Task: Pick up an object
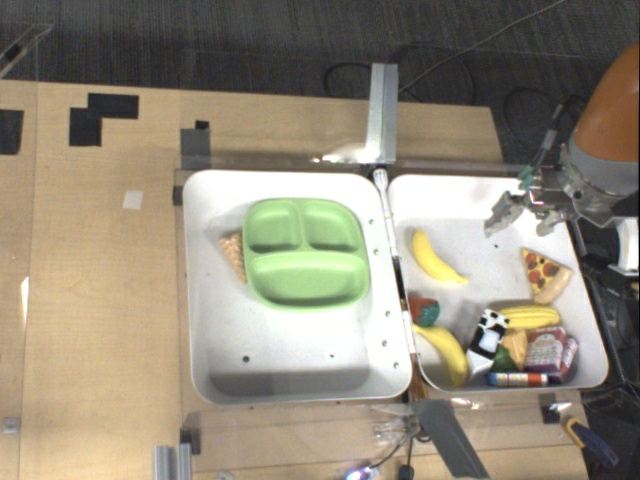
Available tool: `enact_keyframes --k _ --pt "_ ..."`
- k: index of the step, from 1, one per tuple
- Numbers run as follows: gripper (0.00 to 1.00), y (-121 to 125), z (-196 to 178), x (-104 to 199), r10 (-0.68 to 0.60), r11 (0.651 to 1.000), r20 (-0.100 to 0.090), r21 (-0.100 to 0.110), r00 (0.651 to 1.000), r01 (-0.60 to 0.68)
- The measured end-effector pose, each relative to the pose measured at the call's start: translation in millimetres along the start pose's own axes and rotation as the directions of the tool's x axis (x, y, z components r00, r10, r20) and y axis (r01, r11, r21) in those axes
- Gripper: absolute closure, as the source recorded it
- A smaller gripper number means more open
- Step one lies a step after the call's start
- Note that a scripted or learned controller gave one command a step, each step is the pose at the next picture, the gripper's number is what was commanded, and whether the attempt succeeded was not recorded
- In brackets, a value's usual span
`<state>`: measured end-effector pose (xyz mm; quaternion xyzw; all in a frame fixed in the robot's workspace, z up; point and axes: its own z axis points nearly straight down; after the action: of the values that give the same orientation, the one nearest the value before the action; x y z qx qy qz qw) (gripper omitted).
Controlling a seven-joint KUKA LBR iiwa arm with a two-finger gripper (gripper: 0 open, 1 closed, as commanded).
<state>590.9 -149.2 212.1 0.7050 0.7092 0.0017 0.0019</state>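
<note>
My gripper (522, 211) hangs over the upper right part of the right bin (455, 193), with my grey wrist and its orange band entering from the right edge. The two fingers (497, 218) are spread apart, and nothing sits between them; they touch no object. The nearest item is a pizza slice (545, 273), lying just below and to the right of the gripper near the bin's right wall. A banana (436, 257) lies left of that, near the middle of the bin. The lower part of the same bin holds a second banana (446, 352), a red and green item (424, 311), a black and white toy (486, 333), a third banana (530, 317), a wrapped packet (550, 351) and a marker (518, 378), all crowded together. The left bin (215, 318) holds a green divided tray (303, 251), with a tan cracker-like piece (233, 256) partly tucked under its left edge.
</note>
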Motion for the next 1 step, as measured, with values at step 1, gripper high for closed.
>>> enact_keyframes --k 1 --pt "0.0 16.1 92.1 53.5 0.122 0.993 -0.001 -0.002 0.993 -0.122"
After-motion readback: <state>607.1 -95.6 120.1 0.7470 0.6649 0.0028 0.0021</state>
